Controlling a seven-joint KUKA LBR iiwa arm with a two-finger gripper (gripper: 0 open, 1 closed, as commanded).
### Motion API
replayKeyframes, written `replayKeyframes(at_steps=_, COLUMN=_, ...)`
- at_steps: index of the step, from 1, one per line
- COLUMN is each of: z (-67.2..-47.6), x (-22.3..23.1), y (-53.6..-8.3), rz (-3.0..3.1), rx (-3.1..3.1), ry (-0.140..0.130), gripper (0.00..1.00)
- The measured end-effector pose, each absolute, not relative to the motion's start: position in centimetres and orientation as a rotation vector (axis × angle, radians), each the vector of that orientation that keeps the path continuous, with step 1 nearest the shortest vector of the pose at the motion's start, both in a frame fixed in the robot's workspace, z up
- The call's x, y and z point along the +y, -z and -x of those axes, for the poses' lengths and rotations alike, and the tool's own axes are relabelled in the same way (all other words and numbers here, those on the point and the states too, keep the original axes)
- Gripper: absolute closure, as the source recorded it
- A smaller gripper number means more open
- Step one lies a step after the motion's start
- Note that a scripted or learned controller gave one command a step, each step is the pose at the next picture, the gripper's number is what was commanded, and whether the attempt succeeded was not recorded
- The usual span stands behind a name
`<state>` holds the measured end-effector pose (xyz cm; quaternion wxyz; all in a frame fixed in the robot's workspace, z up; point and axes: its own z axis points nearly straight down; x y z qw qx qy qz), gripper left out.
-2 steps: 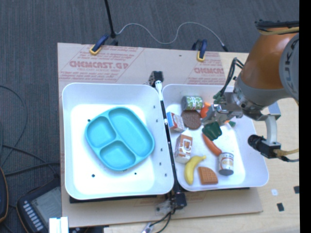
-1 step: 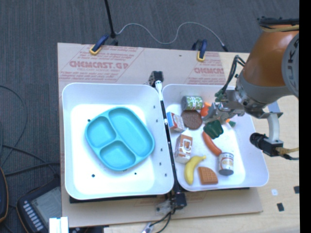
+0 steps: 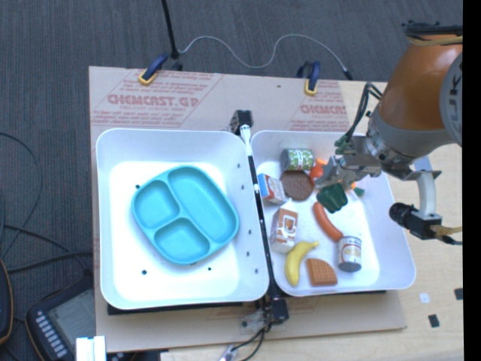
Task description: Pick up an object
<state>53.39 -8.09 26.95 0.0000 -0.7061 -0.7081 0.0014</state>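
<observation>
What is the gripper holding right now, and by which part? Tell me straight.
It cannot be told. The gripper hangs low over the right bin, just above the green pepper, but this slanted view hides whether anything sits in its grasp.

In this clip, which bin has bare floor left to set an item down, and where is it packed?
Left white bin: bare floor rings the blue three-compartment plate, widest along its near and left walls. Right white bin: crowded middle, from green can to yellow banana; a bare strip runs along its right wall, below the gripper.
</observation>
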Motion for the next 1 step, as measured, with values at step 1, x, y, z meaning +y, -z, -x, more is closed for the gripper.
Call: replayKeyframes(at_steps=1, z=-53.43, x=-8.10, y=-27.90, rz=2.218, rx=-2.225, ry=-0.005, gripper=1.00)
